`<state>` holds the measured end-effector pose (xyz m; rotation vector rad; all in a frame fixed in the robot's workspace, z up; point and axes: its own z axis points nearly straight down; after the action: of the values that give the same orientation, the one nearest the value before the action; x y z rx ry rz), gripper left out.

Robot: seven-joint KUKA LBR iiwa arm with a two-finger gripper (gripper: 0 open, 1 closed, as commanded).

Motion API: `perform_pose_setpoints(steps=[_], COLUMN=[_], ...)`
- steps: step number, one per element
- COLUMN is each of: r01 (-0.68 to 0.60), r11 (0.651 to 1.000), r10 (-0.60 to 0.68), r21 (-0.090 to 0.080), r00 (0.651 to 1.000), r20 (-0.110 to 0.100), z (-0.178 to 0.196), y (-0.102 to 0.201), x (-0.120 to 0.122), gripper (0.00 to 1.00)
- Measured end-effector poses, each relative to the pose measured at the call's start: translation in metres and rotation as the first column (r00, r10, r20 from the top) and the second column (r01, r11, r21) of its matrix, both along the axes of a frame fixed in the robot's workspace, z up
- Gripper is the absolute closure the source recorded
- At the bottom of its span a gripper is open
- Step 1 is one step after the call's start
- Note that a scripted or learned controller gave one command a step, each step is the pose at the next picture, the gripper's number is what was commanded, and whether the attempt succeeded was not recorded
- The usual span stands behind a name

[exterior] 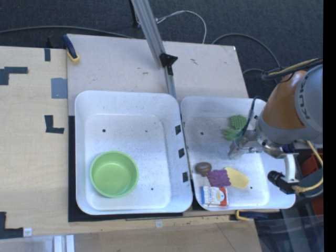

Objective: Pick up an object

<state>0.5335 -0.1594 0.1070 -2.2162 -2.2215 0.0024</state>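
Observation:
In the right bin (210,114) lie a green leafy toy (235,126), a small brown round piece (203,167), a purple grape bunch (218,177), a yellow piece (238,179) and a small red and white carton (214,196). My gripper (234,149) hangs low over this bin, just below the green toy and above the yellow piece. Its tips point left and down toward the bin floor. Nothing shows between them.
The left bin (126,109) holds a green bowl (113,174) at its front left. A grey metal pole (152,30) slants in from the top to the bins' shared rim. The arm's orange band (283,106) stands over the right bin's right edge.

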Motion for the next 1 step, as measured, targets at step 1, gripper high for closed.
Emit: perform_pose_setpoints(steps=[1], r01=[0.001], r11=[1.000], r10=[-0.001], r21=[-0.002], r00=[1.000], r20=[0.006], z=[0.0420], y=[0.0019], x=[-0.0008], gripper=[1.00])
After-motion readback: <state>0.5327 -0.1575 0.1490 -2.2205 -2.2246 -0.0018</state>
